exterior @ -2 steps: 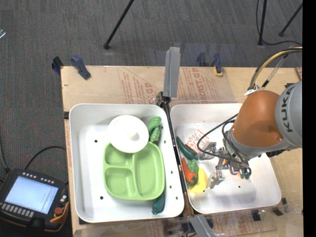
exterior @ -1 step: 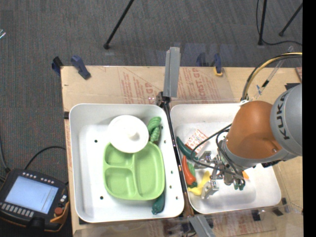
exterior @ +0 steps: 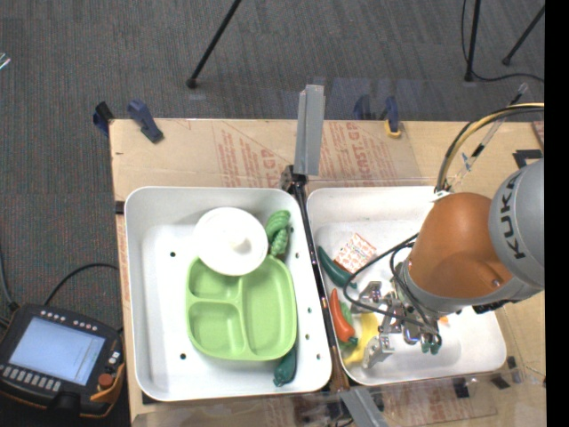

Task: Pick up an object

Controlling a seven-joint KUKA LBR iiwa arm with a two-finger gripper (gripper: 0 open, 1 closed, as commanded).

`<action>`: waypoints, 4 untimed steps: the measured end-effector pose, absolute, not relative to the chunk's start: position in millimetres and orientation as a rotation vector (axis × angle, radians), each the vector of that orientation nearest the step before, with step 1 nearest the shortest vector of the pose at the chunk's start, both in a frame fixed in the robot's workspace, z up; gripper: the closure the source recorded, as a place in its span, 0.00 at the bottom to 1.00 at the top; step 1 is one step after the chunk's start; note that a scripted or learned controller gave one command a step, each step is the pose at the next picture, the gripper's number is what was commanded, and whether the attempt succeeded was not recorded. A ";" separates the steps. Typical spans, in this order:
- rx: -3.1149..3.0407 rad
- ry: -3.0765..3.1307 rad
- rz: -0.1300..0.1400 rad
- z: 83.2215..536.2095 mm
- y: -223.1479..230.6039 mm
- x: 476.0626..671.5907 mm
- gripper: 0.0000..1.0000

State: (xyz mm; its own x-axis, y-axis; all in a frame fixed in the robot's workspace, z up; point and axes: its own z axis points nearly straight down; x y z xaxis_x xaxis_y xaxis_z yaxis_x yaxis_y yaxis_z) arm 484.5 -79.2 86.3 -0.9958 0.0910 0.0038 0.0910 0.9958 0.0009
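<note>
White plastic bins sit side by side on the cardboard-topped bench (exterior: pixel 231 154). In the left bin (exterior: pixel 147 327) we see a green tray (exterior: pixel 244 314) with three compartments, a white bowl (exterior: pixel 231 240) overlapping its upper edge, a green vegetable (exterior: pixel 280 231) just beside the bowl, and a dark green piece (exterior: pixel 285 369) at the tray's lower right corner, too small for us to name.

Over the right bin (exterior: pixel 476 350) the arm (exterior: pixel 462 247) hangs low, and its orange band hides much of the bin floor. The gripper (exterior: pixel 391 336) is a tangle of metal and cable from this angle; we cannot tell how it stands, nor whether anything is caught in it. Just to its left lie an orange-red pepper (exterior: pixel 340 317) and a yellow piece (exterior: pixel 358 336), partly covered by the gripper. Above them are a dark green pepper (exterior: pixel 332 265) along the bin's left wall and a red-patterned packet (exterior: pixel 354 250). A small teal bit (exterior: pixel 429 347) shows under the wrist, unclear to us.

A pendant (exterior: pixel 58 354) lies on the floor, cut off at the left.
</note>
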 end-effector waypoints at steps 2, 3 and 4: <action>-0.317 -3.127 -0.002 87.6 -96.1 561.7 0.00; -0.478 -3.108 0.000 88.2 -172.3 592.7 0.00; -0.626 -3.078 -0.002 87.1 -162.2 542.3 0.00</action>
